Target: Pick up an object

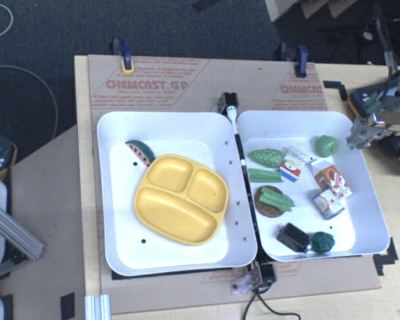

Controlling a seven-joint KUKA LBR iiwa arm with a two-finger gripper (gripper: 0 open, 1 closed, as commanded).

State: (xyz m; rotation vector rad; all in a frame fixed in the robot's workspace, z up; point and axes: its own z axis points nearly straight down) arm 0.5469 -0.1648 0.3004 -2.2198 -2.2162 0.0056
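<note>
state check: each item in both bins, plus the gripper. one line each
Yellow tray: left bin, upright, compartments bare.
Watermelon slice: left bin, flat, beside the tray.
Green ball: right bin, far corner.
Broccoli: right bin, against a black block.
Carton: right bin, on its side.
Gripper: at the right bin's edge, holding nothing visible.

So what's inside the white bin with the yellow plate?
The left bin holds a yellow divided plate and a watermelon slice toy beside it. Whatever lies under the plate is covered.

grey metal hand (pixel 364 133), dark cables
</note>
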